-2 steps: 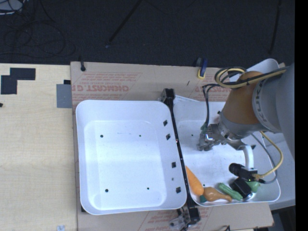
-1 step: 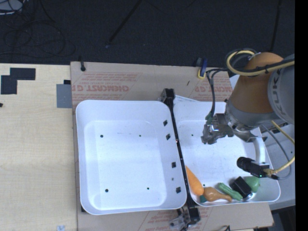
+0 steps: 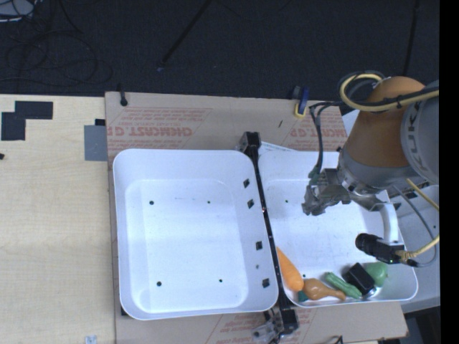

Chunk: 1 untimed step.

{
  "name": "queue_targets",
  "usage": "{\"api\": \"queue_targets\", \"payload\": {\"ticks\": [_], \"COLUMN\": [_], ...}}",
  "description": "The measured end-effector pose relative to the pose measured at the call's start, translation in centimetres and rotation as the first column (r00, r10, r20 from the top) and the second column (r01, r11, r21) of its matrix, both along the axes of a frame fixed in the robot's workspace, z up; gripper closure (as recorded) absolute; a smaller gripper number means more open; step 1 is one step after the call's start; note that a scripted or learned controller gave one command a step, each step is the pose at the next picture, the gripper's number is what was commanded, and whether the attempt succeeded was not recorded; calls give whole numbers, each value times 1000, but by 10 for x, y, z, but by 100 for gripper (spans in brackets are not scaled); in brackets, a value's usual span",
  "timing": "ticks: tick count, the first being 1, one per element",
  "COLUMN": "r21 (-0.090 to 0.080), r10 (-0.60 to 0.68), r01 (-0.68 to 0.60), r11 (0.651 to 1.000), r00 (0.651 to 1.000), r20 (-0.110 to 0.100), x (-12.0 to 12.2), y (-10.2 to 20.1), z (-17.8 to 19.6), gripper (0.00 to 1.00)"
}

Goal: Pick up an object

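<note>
**In the right bin: gripper up top, objects down in the near corner**

In the right bin (image 3: 287, 192) you see the gripper (image 3: 313, 205) hanging over the bin's bare upper middle floor, close to the divider side. It reaches in from your right, below the arm (image 3: 384, 131) with its orange band. You cannot tell from this slant whether it is open or closed; it reads as a dark grey cluster, and nothing is visible in it.

The objects sit well apart from the gripper, bunched along the bin's near edge. An orange carrot-like piece (image 3: 288, 269) lies tilted against the left wall. Just beside it, toward the right, you have a tan piece (image 3: 320, 289), then a green piece (image 3: 342, 285) touching it. A black block (image 3: 359, 277) rests against the green piece, with a second green thing (image 3: 376, 271) just behind it near the right corner.

The left bin (image 3: 143, 170) stands beside the right one, their walls touching along the black clips (image 3: 262, 224). Both bins rest on cardboard (image 3: 201, 120) on the bench (image 3: 50, 221).
</note>
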<state>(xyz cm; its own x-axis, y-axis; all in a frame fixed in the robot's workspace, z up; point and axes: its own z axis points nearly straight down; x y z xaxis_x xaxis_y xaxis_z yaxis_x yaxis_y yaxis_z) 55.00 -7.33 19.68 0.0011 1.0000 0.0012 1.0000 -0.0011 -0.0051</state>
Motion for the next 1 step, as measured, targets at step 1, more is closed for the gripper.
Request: {"api": "queue_targets", "payload": {"ticks": [1], "r21": [0], "r10": [-2], "r01": [2], "r11": [1000], "r00": [1000], "r20": [-2], "x": [0], "y": [-1], "z": [9], "gripper": [100]}}
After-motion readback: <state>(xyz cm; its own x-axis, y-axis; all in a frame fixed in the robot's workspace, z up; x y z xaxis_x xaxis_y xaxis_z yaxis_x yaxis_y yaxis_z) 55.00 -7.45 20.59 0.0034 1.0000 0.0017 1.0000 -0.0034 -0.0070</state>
